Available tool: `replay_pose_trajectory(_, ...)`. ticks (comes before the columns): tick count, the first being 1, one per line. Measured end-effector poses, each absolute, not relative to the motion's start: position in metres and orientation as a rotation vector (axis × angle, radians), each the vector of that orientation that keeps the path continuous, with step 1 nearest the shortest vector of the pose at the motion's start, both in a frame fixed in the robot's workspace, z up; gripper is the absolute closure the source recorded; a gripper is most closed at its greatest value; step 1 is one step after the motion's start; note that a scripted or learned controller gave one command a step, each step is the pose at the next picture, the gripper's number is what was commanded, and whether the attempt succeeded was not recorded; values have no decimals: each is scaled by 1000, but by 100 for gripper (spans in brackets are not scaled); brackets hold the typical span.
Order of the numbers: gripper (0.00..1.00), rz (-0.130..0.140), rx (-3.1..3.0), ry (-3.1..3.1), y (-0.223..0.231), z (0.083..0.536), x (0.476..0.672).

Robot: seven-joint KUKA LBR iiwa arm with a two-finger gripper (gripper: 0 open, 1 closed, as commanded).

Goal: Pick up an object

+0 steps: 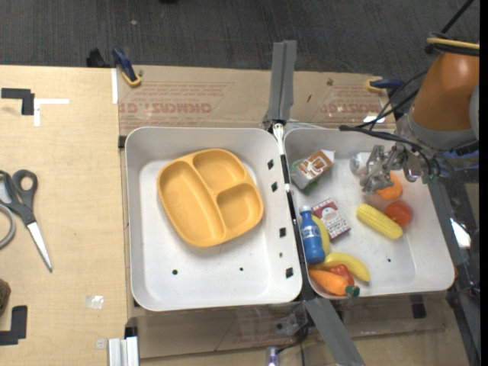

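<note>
Near edge of the right bin [438, 277]: a carrot [330, 281] lies in the 7 o'clock corner, a banana [349, 266] touching it just above. Risk here is crowding; a descent onto either would likely nudge the other, or the blue bottle [310, 236] lying just beside them toward the divider.

Mid bin: a small red-and-white carton [332, 219] lies beside the bottle. A corn cob [379, 221] rests near centre, a red tomato-like piece [398, 214] touching its 3 o'clock end. Rounded items; they could roll away from a closing pinch.

Far part of the bin: the gripper [375, 175] sits low at about 1 o'clock of the bin, directly beside an orange piece [390, 191], apparently the object being tried for. I cannot tell how wide the claw stands, nor whether anything is caught in it; metal parts blur together there. Judgement: the orange piece looks off to the side of the claw rather than centred, so a close may pinch its edge and squirt it toward the tomato, or come up with nothing. A green-and-white carton [313, 168] lies at 11 o'clock, well apart.

Left bin [137, 227]: a yellow divided plate [211, 196], not involved.
</note>
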State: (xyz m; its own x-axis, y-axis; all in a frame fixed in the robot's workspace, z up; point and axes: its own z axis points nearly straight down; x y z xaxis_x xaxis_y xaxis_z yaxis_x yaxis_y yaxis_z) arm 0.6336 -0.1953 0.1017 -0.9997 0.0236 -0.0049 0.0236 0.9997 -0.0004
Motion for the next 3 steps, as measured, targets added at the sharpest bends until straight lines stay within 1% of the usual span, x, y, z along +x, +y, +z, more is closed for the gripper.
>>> replay_pose_trajectory(1,0,1,38,3144,-196,103,632)
replay_pose_trajectory(2,0,-1,68,3135,-216,94,609)
replay_pose_trajectory(3,100,11,61,3127,-210,107,613)
